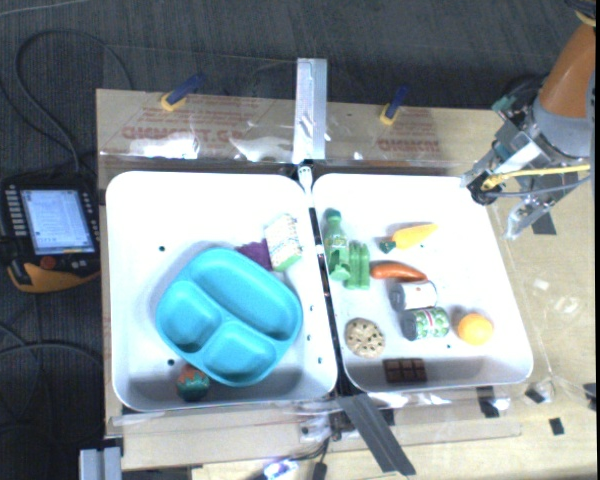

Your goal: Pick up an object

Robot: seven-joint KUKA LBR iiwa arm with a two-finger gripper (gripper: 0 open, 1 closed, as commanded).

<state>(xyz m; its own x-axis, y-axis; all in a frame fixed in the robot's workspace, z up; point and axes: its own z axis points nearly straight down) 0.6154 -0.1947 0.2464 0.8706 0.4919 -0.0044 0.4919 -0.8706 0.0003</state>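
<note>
A: Where do we stand? Our end effector (510, 193) hovers at three o'clock, beyond the right white plastic bin (500, 268), off its upper corner, carrying nothing.

B: Whether it's parted, we cannot tell. We judge it parked clear so the camera sees everything.

A: The candidates lie spread inside that bin: round orange fruit (474, 327) at four o'clock, yellow corn cob (412, 235), speckled round cookie (364, 337).
</note>
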